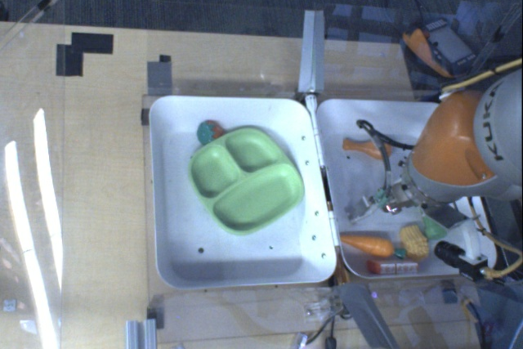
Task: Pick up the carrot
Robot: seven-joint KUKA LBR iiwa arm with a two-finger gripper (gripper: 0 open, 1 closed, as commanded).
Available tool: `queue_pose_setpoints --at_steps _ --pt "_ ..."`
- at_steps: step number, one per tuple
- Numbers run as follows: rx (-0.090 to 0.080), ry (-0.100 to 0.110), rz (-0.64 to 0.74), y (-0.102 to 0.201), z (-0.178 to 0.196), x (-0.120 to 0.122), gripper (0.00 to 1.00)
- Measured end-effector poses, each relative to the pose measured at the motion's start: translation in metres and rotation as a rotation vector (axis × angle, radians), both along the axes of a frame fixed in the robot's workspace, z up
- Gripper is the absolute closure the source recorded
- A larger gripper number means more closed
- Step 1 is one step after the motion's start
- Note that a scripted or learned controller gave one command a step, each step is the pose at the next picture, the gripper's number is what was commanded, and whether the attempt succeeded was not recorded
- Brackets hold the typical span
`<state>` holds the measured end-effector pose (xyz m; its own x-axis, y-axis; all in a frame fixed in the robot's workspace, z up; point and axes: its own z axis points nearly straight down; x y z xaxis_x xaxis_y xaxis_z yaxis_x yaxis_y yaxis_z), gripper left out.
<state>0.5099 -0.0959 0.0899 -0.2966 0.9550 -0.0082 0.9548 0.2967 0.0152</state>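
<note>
The carrot (368, 244), orange and tapered, lies flat near the front wall of the right bin (335, 176), with its thin end pointing left. My gripper (382, 201) hangs low over the middle of that bin, below the orange band (449, 147) of the arm. It sits a little behind and to the right of the carrot, apart from it. Nothing visible is held in it.
Beside the carrot lie a yellow corn cob (414, 241), a small red item (392, 266) and a green piece (433, 226). An orange drumstick-shaped item (364, 147) lies at the back of the right bin. The left bin holds a green divided plate (245, 176) and a small teal and red object (211, 130).
</note>
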Motion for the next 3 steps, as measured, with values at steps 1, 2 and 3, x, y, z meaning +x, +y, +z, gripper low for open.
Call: queue_pose_setpoints --at_steps 1,2,3 --pt "0.001 0.009 0.169 -0.030 0.021 0.068 0.00" --pt "0.000 0.006 0.106 -0.033 -0.002 0.137 0.00" --pt "-0.001 -0.001 0.112 -0.031 0.011 0.140 1.00"
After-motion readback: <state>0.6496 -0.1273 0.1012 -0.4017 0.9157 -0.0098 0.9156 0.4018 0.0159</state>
